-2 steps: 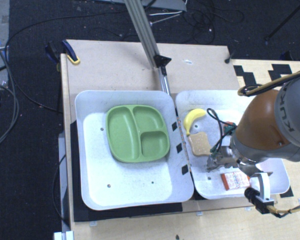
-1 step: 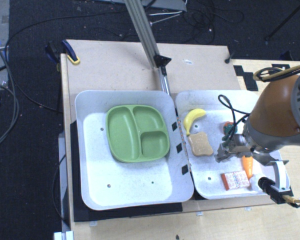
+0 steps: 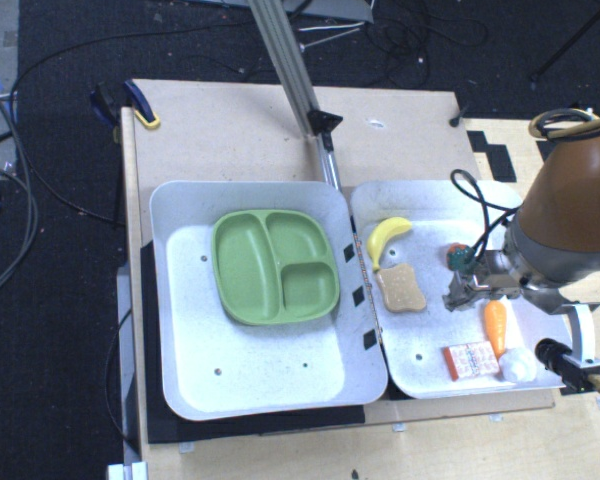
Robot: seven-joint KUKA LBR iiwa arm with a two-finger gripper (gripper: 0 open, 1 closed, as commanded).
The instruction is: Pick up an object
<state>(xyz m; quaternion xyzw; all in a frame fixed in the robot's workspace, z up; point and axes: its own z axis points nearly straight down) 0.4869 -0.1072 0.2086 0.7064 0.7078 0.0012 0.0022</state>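
Tool (image 3: 464, 290) hangs low in the right bin (image 3: 420, 363), finger state not discernible at this angle. Carrot (image 3: 495, 326) lies just beside it, toward the near rim; bread slice (image 3: 402, 289) further left. Suggest centring over the carrot's middle, fingers straddling its narrow width, before descending.

Arm (image 3: 570, 208) low, tool (image 3: 464, 293) pointing left
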